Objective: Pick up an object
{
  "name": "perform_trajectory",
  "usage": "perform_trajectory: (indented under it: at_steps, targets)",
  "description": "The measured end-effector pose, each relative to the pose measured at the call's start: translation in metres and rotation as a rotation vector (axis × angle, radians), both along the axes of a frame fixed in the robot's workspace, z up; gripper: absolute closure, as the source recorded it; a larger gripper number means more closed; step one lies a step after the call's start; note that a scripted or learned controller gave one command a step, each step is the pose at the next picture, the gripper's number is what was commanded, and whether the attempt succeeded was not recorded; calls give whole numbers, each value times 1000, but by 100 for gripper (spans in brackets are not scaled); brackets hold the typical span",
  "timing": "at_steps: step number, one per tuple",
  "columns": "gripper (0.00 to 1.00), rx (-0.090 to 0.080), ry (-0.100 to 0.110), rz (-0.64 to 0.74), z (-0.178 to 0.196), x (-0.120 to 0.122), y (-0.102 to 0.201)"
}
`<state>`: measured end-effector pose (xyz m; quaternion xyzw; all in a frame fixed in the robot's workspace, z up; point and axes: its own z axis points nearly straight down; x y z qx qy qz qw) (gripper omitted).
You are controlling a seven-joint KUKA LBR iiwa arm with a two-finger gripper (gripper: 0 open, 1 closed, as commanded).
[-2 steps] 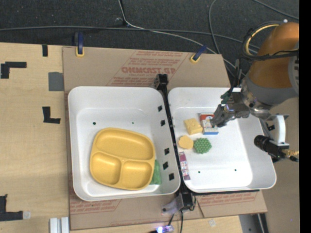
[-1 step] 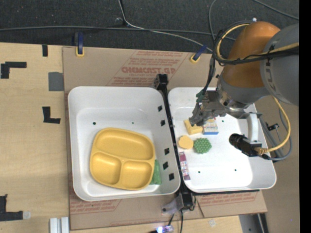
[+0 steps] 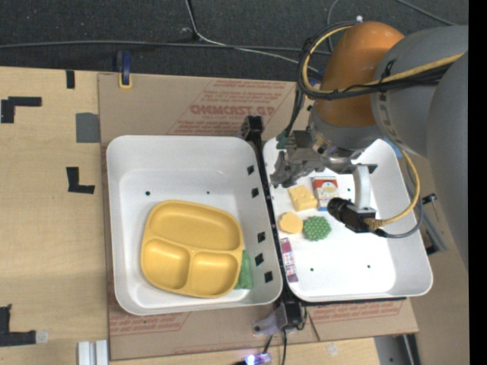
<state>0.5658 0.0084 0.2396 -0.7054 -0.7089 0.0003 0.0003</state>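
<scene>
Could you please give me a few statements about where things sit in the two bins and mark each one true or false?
1. The yellow divided tray lies in the left bin. True.
2. The green bumpy ball lies in the left bin. False: it lies in the right bin, beside the round yellow piece.
3. The end effector is over the right bin's upper left corner. True.
4. The yellow block sits below the green bumpy ball in the view. False: it sits above it, beside the small red and white carton.
5. A green item shows at the tray's lower right edge. True.
</scene>
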Motion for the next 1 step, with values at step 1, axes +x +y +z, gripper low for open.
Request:
perform_trajectory:
  at_steps: [1]
  targets:
    - [100,1,0,2,6,12,53]
